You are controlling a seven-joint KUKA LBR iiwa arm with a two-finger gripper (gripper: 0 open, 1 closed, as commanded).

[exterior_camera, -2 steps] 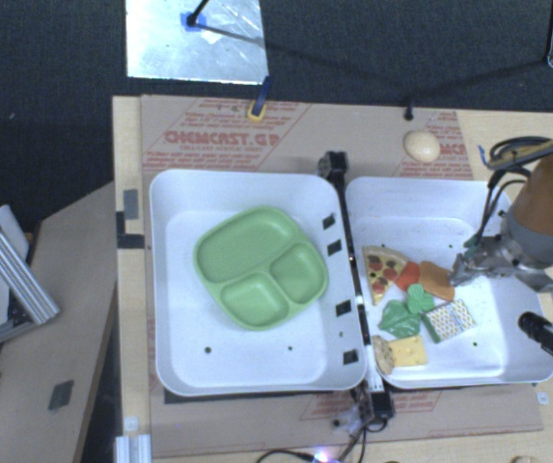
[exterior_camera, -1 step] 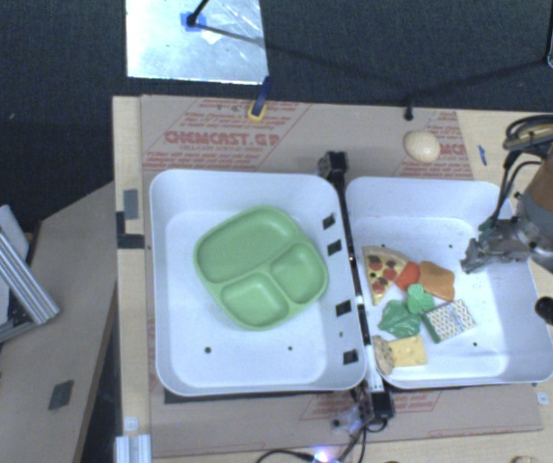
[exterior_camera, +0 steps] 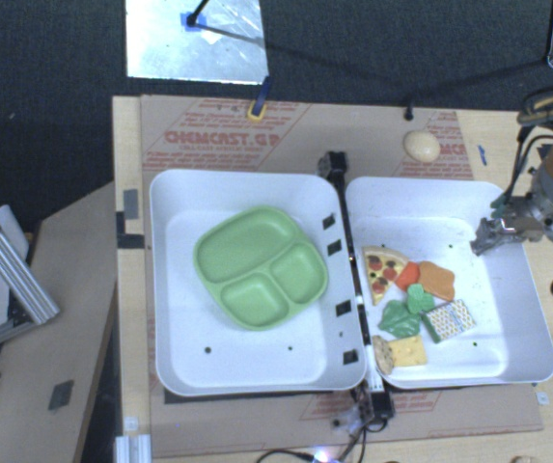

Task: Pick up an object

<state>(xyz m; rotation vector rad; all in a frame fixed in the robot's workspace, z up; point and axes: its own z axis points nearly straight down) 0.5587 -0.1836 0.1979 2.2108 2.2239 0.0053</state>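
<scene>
Though pincer [exterior_camera: 485,236] state unclear, green tray [exterior_camera: 261,267] in left bin [exterior_camera: 175,287], toy food [exterior_camera: 413,305] in right bin [exterior_camera: 517,331].

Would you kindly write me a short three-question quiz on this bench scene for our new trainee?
1. True or false: the green divided plate lies in the left bin.
2. Which item lies nearest the bar between the bins? A. pizza slice B. orange piece C. patterned block
3. Fill in: the tool hangs above the ____ bin, near its far right corner.

Key: 1 true. 2 A. 3 right.
</scene>
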